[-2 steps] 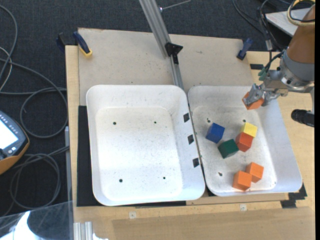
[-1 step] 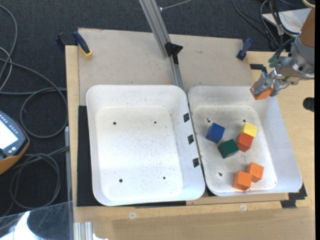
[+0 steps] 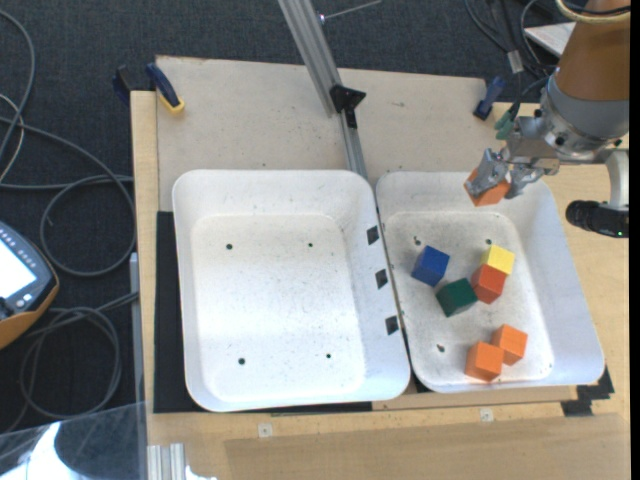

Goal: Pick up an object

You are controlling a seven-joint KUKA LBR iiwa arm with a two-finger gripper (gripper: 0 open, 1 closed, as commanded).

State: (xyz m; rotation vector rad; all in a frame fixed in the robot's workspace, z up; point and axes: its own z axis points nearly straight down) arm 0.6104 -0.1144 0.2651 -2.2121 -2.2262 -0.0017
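The gripper is pinching an orange block above the far rim of the right bin, so the pick looks made, and the next move calls for a steady lift clear of the blocks lying in that bin

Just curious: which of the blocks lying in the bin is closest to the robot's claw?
The yellow block; it lies highest in the right bin, just below the gripper.

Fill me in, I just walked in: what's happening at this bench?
The grey arm's tool hangs over the far rim of the right shallow white bin, with a small orange block between its fingers. Blue, green, yellow and orange cubes lie in that bin. The left white bin sits beside it.
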